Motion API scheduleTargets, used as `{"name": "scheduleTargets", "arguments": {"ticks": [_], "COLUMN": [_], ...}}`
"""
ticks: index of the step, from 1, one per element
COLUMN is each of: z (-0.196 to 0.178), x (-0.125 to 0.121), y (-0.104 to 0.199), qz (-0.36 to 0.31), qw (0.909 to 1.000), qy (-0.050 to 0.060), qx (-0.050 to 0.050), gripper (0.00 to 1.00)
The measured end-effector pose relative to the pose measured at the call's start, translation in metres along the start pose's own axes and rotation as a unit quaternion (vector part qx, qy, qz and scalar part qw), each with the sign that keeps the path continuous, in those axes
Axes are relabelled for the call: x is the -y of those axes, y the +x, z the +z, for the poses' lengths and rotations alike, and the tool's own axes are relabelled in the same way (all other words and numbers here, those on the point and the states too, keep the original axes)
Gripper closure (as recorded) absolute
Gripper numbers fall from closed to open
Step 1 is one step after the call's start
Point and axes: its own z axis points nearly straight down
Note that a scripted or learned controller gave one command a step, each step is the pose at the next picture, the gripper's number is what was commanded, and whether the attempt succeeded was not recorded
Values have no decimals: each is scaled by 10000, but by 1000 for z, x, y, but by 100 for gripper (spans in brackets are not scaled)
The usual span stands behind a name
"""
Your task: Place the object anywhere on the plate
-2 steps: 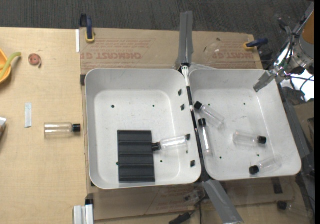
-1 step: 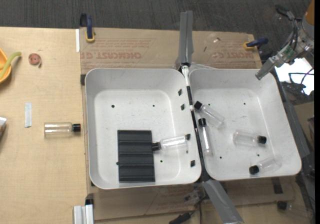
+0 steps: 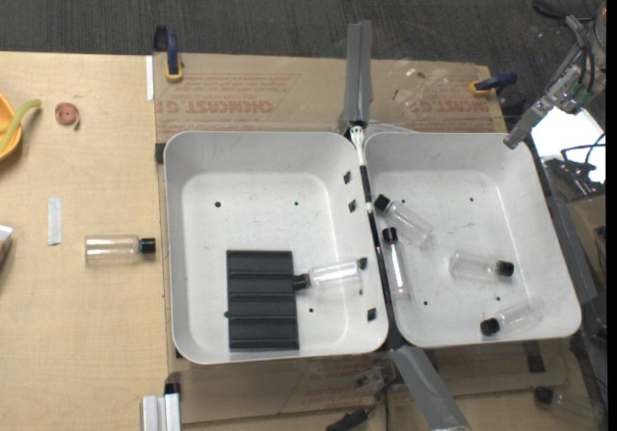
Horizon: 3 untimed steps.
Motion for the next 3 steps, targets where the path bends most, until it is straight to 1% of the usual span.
{"name": "scheduleTargets", "arguments": {"ticks": [1,2,3], "z": [-38,-90,-106], "x": [3,27,-79], "y": [2,21,122], "qz": [-946,-1956,-2364], "qw": [9955,9807,9717], "qy": [-2,-4,-7], "qx": [-3,-4,-8], "gripper": [0,0,0]}}
